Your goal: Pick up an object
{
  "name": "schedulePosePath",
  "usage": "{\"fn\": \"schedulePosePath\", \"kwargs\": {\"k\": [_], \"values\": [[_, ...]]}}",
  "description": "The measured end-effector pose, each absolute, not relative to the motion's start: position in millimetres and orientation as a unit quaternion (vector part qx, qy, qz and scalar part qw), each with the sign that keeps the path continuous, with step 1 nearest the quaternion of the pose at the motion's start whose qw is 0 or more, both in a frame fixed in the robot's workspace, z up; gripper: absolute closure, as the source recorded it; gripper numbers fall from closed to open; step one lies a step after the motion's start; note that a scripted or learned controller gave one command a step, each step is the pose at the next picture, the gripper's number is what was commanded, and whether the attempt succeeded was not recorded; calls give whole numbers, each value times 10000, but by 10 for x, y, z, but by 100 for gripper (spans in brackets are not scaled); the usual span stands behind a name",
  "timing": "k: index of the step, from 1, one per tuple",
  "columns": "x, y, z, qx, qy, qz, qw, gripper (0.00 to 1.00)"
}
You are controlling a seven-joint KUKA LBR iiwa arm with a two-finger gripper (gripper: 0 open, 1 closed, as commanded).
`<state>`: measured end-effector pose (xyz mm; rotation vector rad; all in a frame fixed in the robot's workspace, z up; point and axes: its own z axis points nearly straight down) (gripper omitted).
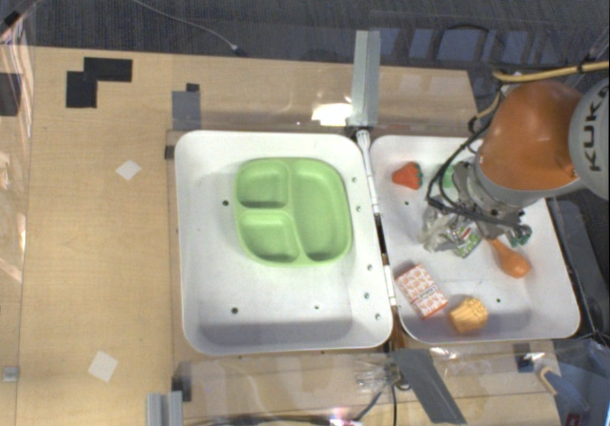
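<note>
Toy items lie in the right bin (562, 310); the jaws (456, 235) hang over a green-white packet (464, 243), spread unclear.

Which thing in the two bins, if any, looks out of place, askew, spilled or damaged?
Nothing stands out. The green divided tray sits flat in the left bin, turned slightly. In the right bin the red item, patterned box, yellow piece and orange item lie apart and whole. The gripper hangs low among them.
</note>
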<state>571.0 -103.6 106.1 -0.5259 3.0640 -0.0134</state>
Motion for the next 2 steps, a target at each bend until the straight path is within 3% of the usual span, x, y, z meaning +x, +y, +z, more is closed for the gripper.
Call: {"fn": "schedulePosePath", "kwargs": {"k": [1,2], "values": [[5944,-560,1895,228,9997,8,65,100],[5759,-291,1962,2385,9711,13,37,100]]}}
